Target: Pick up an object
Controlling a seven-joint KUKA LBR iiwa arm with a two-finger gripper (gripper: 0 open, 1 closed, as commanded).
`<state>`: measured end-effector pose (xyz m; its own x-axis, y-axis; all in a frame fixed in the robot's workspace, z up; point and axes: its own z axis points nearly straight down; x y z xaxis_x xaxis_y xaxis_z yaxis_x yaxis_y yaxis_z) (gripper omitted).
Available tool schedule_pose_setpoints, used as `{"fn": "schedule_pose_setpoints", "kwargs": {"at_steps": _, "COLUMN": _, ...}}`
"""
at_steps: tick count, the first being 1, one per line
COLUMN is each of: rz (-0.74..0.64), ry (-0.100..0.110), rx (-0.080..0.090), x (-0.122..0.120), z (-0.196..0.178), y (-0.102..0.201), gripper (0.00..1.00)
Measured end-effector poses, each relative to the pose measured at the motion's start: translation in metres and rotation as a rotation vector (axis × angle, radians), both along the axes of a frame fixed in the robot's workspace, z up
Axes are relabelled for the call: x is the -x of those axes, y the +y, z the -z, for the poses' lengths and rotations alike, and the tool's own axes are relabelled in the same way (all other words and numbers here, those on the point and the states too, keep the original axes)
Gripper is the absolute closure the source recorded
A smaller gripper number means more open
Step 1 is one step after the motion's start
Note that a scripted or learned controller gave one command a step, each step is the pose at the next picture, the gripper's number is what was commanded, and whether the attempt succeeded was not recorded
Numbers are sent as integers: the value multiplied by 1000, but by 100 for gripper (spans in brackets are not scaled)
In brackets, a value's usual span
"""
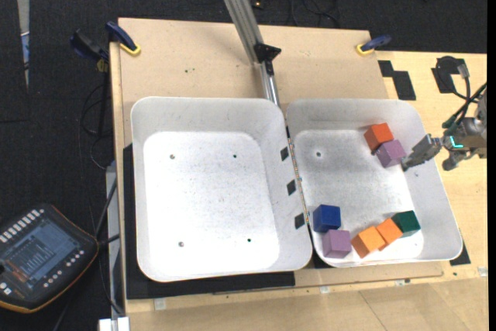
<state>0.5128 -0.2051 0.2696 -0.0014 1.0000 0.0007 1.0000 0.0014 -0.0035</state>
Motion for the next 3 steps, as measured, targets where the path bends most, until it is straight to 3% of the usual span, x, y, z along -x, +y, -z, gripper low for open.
{"fn": "schedule_pose_setpoints", "kwargs": {"at_steps": 1, "rz": 1, "ry": -4, "rx": 1, "x": -1, "z": -2, "y": 0, "gripper": 0}}
{"fn": "schedule_pose_setpoints", "kwargs": {"at_steps": 2, "rz": 3, "ry": 0, "rx": 0, "x": 9, "z": 48, "y": -2, "gripper": 0}}
{"fn": "schedule_pose_setpoints", "kwargs": {"at_steps": 3, "rz": 2, "ry": 0, "rx": 0, "x": 3, "z": 93, "y": -2, "gripper": 0}}
